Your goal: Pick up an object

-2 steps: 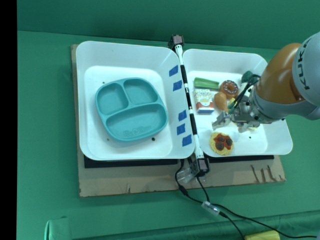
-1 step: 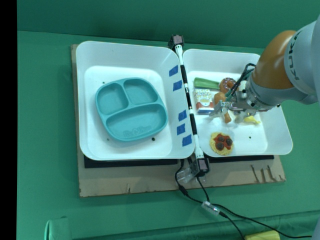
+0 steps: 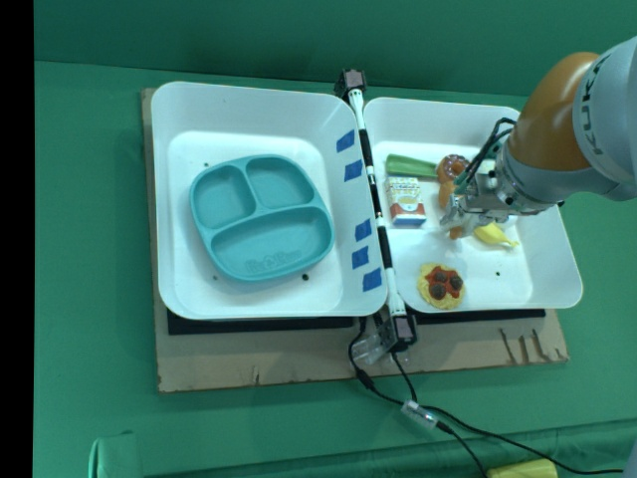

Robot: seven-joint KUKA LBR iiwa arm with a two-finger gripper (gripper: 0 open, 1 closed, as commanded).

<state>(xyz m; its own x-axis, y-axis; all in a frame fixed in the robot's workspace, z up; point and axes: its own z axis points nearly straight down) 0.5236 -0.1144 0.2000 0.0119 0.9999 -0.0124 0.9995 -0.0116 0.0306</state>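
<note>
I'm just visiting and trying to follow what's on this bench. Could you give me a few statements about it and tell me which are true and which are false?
1. The teal divided plate lies in the left bin. True.
2. The small tart with red berries sits on the teal plate. False: it lies in the right bin, near its front edge.
3. The gripper is over the right bin. True.
4. The yellow banana-like piece lies outside both bins. False: it is in the right bin, beside the gripper.
5. The green stick lies in the right bin. True.
</note>
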